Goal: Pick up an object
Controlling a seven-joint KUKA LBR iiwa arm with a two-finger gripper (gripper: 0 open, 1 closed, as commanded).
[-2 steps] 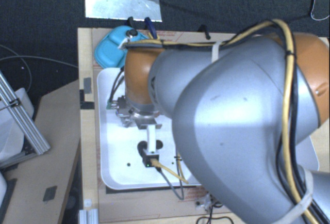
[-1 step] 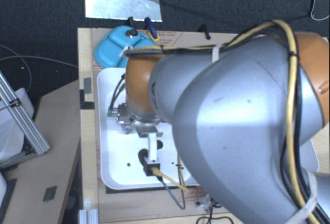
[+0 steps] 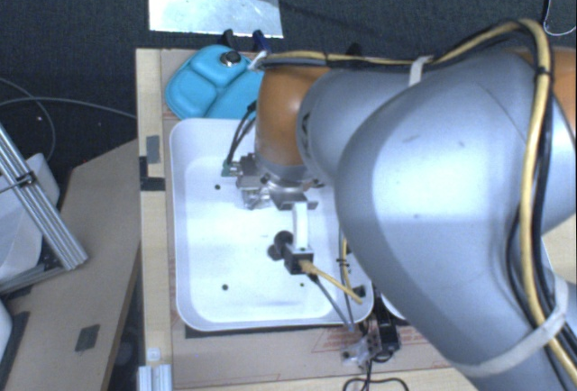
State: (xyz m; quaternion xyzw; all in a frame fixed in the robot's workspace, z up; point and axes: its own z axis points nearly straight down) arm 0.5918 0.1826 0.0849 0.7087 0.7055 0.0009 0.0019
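Gripper (image 3: 270,193): low over the white bin (image 3: 203,290); whether it is spread or closed is hidden under the wrist.
Blue object (image 3: 209,83): light blue, rounded, glossy, with a small cap on top.
Object's place: at the bin's far rim, just beside the arm's orange band (image 3: 279,119).

White bin (image 3: 203,200): smooth plastic w/ slight sheen. Blue item (image 3: 206,85) at worktop (image 3: 153,236) far edge: glossy plastic. Arm shell (image 3: 433,182) smooth, semi-matt.

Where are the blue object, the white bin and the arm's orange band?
blue object (image 3: 204,85): camera view, its left half.
white bin (image 3: 200,231): camera view, bare floor near its left wall.
orange band (image 3: 279,114): camera view, its left side.
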